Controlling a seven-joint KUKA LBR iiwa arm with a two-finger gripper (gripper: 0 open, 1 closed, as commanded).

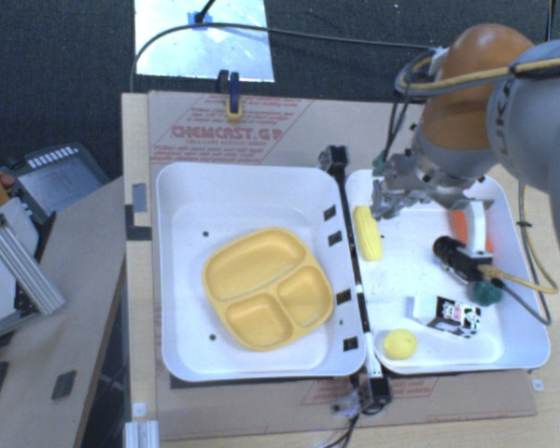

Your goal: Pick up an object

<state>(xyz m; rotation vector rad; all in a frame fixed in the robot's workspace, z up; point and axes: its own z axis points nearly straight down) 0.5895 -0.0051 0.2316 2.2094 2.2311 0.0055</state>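
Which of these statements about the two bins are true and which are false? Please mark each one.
1. The yellow divided tray lies in the left bin. True.
2. The corn cob lies in the left bin. False: it lies in the right bin, near the divider.
3. The gripper hangs above the right bin. True.
4. The yellow ball sits on the divided tray. False: it sits in the right bin's near corner.
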